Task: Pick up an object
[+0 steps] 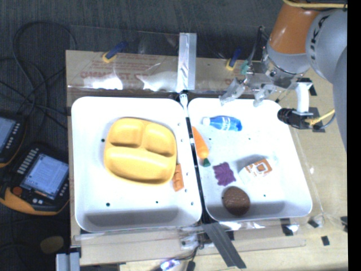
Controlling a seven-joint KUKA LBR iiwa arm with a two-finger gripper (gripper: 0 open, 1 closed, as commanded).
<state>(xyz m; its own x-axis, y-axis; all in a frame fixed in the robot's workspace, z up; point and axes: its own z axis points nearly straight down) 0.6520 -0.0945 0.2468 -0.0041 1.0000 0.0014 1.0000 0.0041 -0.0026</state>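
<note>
Bottle (223, 123) below open, empty gripper (243, 95)

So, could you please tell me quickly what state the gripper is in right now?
Gripper: open, holding nothing, poised over the back rim of the right bin, above the blue-and-white bottle.

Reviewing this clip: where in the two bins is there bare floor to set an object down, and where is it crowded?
Left bin: bare strip along the near wall, below the yellow tray. Right bin: open floor on the far-right side, between the blue-white bottle and the small orange-white box. Crowded: near the divider, with carrot, purple piece and brown ball. The gripper is above the right bin's far edge.
</note>
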